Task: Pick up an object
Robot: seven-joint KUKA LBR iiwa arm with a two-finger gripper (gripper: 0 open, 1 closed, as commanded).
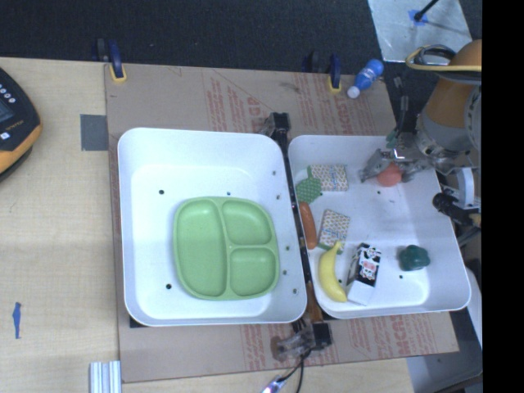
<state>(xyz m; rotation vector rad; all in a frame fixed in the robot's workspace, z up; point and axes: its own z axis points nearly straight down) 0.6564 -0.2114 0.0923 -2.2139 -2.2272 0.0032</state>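
My gripper (391, 167) hangs low over the far part of the right bin (438, 297), its fingers spread apart. A small red object (390, 176) lies between the fingertips, on or just above the bin floor; I cannot tell whether they touch it. Elsewhere in this bin are a yellow banana (330, 273), an orange carrot-like stick (307, 224), two patterned square pads (330, 176) (334, 223), a green leafy piece (309, 190), a black-and-white box (368, 266) and a dark green lump (413, 257).
The left bin (139, 162) holds a light green divided plate (225, 246). The arm's grey and orange body (450, 97) stands over the right bin's far right corner. A blue bottle (366, 75) lies behind the bins. A yellow device (12, 121) sits at the far left.
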